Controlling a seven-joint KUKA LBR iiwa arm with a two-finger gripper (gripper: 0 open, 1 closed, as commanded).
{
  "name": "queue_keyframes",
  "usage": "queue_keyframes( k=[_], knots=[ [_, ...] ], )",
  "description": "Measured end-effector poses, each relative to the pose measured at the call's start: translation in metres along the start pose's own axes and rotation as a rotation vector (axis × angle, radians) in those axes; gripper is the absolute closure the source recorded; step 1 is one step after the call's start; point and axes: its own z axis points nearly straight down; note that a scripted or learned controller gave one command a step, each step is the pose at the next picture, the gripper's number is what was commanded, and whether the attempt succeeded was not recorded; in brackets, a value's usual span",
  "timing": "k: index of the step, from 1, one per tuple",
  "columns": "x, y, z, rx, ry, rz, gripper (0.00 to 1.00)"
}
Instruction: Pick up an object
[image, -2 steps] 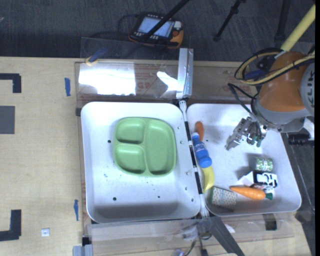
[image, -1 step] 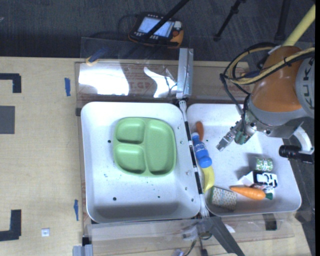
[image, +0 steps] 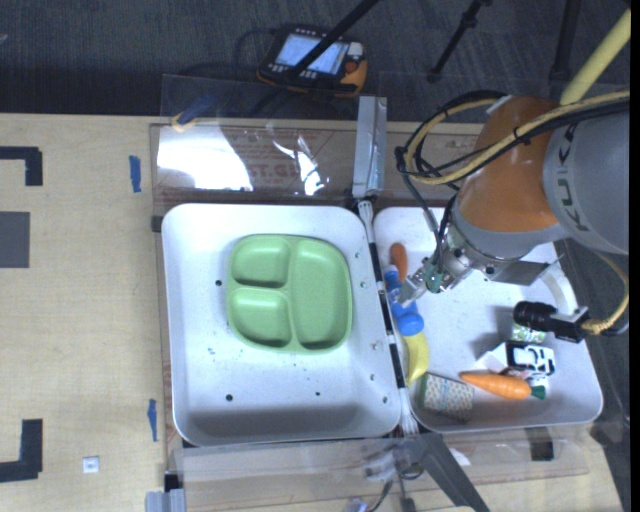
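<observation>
Reaching down into the right bin (image: 570, 400), the gripper (image: 432, 277) hangs with its fingers too small and blurred to tell whether they are parted or closed, an orange-and-blue toy (image: 402, 297) just beside them and a carrot (image: 497, 385) well apart below.

I count two white bins (image: 190, 300) (image: 580, 390). Left of my gripper (image: 428, 278): one green tray (image: 291, 291). Below and beside my gripper: two carrots (image: 497, 384) (image: 398, 258), one banana (image: 417, 356), one blue piece (image: 407, 322).
</observation>
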Motion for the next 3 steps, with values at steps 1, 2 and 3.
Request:
queue_keyframes(
  k=[1,2,3],
  knots=[
    [-0.004,0.049,-0.038,-0.004,-0.004,0.264,1.0],
    [0.009,0.087,-0.084,-0.003,-0.004,0.2,1.0],
    [-0.023,0.076,-0.133,-0.005,-0.005,0.1,1.0]
  ],
)
